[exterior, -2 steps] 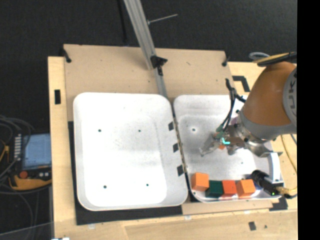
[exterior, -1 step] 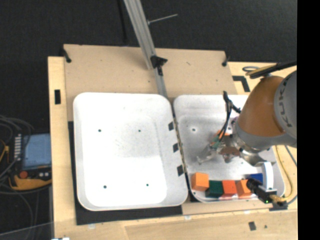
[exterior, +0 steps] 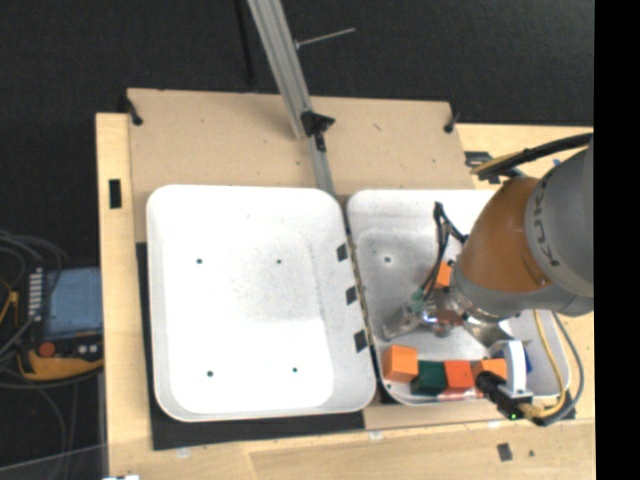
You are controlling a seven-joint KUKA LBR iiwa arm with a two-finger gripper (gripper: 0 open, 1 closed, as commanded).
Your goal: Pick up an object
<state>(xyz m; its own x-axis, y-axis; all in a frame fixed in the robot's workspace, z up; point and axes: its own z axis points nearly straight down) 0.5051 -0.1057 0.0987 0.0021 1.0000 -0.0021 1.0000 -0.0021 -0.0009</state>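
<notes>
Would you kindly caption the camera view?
KUKA arm lowers its gripper into the right bin above orange and green blocks.

Wooden bench [exterior: 280, 118] on dark floor [exterior: 100, 38]

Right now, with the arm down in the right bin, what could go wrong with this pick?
1. The blocks are packed at the near wall of the right bin: orange block, green block and a second orange block appear to touch, so the gripper may push them instead of grasping one.
2. The gripper sits beside the pile, not over it, so it may close on nothing.
</notes>
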